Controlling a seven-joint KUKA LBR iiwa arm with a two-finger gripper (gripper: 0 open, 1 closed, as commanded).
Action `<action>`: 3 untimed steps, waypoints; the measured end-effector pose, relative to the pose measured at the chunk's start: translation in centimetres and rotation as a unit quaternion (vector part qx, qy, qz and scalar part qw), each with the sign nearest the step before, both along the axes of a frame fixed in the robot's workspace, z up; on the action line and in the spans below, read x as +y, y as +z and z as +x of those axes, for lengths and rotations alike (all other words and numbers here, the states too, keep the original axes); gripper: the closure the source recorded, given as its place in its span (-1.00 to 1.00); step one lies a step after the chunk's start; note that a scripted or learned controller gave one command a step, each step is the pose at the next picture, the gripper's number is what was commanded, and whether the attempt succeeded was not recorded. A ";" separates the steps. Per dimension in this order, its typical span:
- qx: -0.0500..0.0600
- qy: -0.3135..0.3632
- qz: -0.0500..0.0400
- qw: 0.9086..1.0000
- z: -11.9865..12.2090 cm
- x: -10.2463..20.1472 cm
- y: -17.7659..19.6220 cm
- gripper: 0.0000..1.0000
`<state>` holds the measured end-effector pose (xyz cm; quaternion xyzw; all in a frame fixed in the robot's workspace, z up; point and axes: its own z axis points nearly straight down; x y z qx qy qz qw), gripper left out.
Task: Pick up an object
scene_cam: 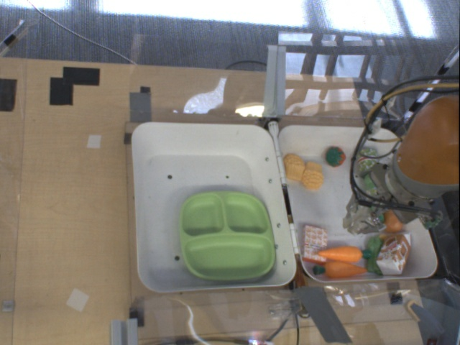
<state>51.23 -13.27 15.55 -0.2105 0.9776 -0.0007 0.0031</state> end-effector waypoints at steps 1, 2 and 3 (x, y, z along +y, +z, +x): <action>-0.006 0.058 -0.002 0.998 1.8 0.9 10.1 1.00; -0.001 0.078 0.000 0.997 -1.2 3.4 6.5 1.00; -0.003 0.148 -0.001 0.989 5.2 3.1 11.3 1.00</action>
